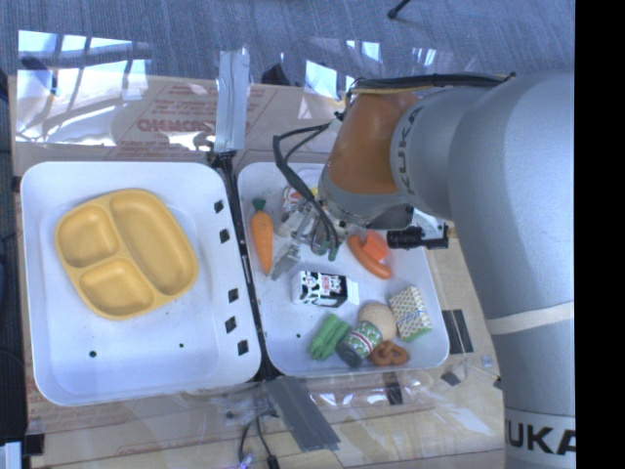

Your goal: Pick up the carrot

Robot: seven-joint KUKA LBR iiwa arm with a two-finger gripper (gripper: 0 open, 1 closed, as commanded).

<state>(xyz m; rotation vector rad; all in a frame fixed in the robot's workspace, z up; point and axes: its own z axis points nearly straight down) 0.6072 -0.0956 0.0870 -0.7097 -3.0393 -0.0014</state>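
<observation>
A: What is sitting nearest the camera?

B: The big grey arm with its orange band (366, 145) is looming closest, filling the right side and reaching in over the right-hand shallow white bin (293, 355).

A: And its claw?

B: The metal two-finger claw (301, 245) is hanging low over the upper middle of that bin. Its fingers are pointing down and to the left, slightly parted, and nothing is sitting between them.

A: Where is the thing it is after?

B: The orange carrot with a green top (262, 238) is lying along the left wall of the right bin, green end pointing away from the camera. It is resting just beside the claw's tips, on their left; I cannot tell whether they are touching.

A: What else is lying in there?

B: A small black-and-white patterned carton (323, 287) is lying just below the claw. A second orange, carrot-like piece (371, 253) is lying to the claw's right, partly under the arm. Toward the near edge, a green ridged vegetable (328, 336), a small can with a green label (359, 343), a pale egg-shaped item (374, 316), a checkered yellowish block (410, 312) and a brown pretzel-shaped piece (390, 354) are crowding together.

A: And the other bin?

B: The left-hand white bin (59, 360) is carrying a yellow three-compartment plastic tray (125, 252). Both bins are sitting side by side on the worktop (176, 115).
</observation>
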